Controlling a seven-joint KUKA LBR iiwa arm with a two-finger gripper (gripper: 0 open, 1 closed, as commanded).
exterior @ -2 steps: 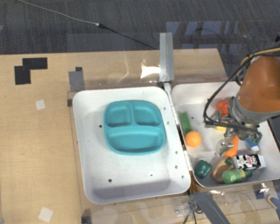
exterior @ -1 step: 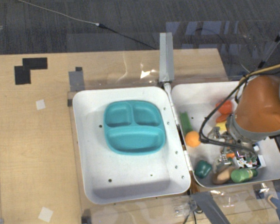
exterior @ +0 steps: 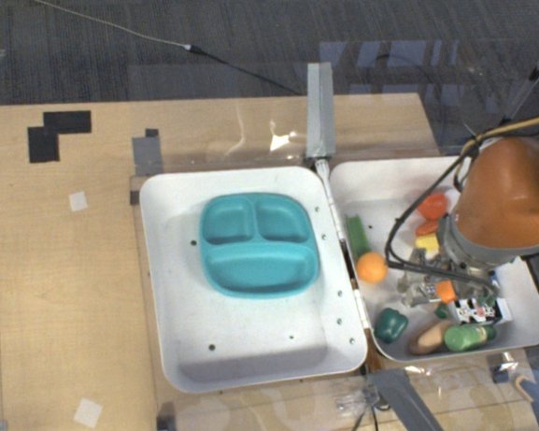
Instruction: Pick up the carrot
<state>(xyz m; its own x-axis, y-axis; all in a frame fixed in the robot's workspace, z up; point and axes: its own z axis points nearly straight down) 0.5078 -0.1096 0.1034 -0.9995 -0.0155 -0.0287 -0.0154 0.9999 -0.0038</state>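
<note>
A robotics lab: taped wooden bench (exterior: 61, 303), twin white bins (exterior: 164, 294), trailing cables (exterior: 238, 67).

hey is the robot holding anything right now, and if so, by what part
It cannot be told. The gripper sits low in the right bin with a small orange piece at its tip, but the view does not show a grasp.

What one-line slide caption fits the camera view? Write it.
KUKA arm's end effector lowered among toy foods in the right bin; teal divided plate in the left bin.

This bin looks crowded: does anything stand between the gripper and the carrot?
Nothing visible. The gripper is right at the orange carrot; a green vegetable and a tan vegetable lie beside, not between.
</note>
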